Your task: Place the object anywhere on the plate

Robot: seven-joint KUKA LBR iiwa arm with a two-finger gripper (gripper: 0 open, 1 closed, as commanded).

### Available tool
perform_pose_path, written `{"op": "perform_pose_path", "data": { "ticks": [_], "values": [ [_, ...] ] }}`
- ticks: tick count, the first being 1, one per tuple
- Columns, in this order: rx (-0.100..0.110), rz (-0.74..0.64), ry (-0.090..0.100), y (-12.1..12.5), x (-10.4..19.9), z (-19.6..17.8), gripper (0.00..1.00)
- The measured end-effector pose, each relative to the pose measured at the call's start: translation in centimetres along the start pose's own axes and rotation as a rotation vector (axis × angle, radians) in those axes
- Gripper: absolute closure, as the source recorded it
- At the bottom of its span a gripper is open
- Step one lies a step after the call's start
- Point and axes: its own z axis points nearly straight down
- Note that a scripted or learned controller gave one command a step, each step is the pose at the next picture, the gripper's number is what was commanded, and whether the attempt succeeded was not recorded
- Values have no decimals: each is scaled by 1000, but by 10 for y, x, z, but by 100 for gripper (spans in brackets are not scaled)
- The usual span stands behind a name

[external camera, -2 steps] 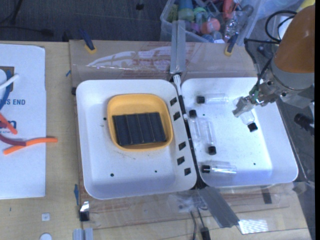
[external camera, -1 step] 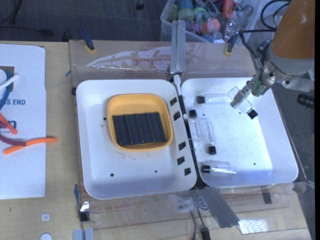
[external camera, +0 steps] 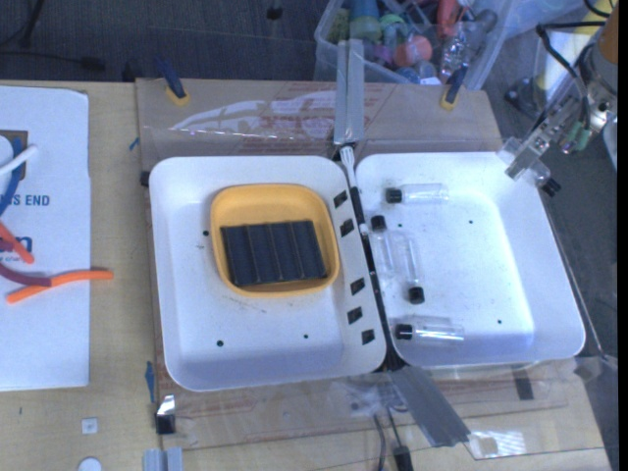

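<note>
Across the bench: bare wood surface (external camera: 294, 116), tape and clear film stuck along the back edge, two shallow white bins side by side on top. Dark floor behind. Clear plastic tub (external camera: 422, 18) of mixed coloured items at the far edge, just past the bins. White printed sheet (external camera: 39, 234) to the left of the bins, with orange-handled pliers (external camera: 49, 283) lying on it.

Left bin (external camera: 255, 346): one yellow plate (external camera: 270, 204), squarish with rounded corners, sitting toward the middle. One dark ribbed slab (external camera: 273, 251) flat on the plate, covering most of its floor.

Right bin (external camera: 500, 253): four clear vials with black caps. One (external camera: 412, 194) near the back left, one (external camera: 388, 232) by the dividing edge, one (external camera: 404, 268) just below it toward the centre, one (external camera: 432, 332) near the front left. All lying on their sides, none on the plate.

Row of five small black tabs (external camera: 351, 258) down the seam between the bins.

Gripper (external camera: 525, 160) hanging over the back right corner of the right bin, arm coming in from upper right. Nothing seen between the fingers; open or closed, cannot tell at this angle.
</note>
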Motion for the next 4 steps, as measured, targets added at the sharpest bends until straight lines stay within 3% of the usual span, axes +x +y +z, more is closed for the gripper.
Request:
{"op": "perform_pose_path", "data": {
  "ticks": [1,2,3,4],
  "values": [
    [-1,-213,-2,-31,-24,-119,100],
    [-2,-513,-3,-26,-36,-149,100],
    [-3,-1003,5,-29,-32,33,100],
    [-4,-1277,-2,-16,-44,30,100]
  ]
}}
